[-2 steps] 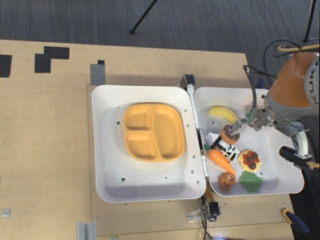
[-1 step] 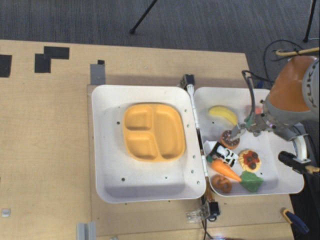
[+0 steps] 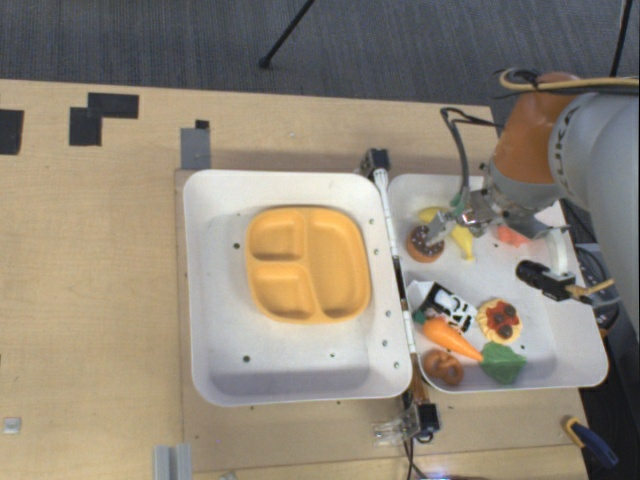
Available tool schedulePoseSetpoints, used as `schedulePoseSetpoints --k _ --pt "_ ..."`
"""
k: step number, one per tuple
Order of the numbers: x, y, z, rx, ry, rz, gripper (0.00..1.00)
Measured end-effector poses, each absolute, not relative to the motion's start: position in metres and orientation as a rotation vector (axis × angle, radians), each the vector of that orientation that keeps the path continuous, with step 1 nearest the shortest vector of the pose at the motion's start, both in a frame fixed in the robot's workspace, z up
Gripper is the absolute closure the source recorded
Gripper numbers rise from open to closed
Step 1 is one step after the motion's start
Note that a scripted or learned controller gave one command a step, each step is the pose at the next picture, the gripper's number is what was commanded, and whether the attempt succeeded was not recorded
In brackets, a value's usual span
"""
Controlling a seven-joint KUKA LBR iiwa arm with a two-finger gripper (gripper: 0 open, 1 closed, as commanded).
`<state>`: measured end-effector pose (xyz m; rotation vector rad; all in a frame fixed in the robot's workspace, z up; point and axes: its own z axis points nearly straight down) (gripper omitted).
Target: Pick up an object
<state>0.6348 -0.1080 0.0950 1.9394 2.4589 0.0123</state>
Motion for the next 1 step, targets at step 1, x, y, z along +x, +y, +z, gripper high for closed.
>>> schedulePoseSetpoints --k 1 --pt "0.6368 -0.1061 0.1072 1.930 2.463 0.018 1.00"
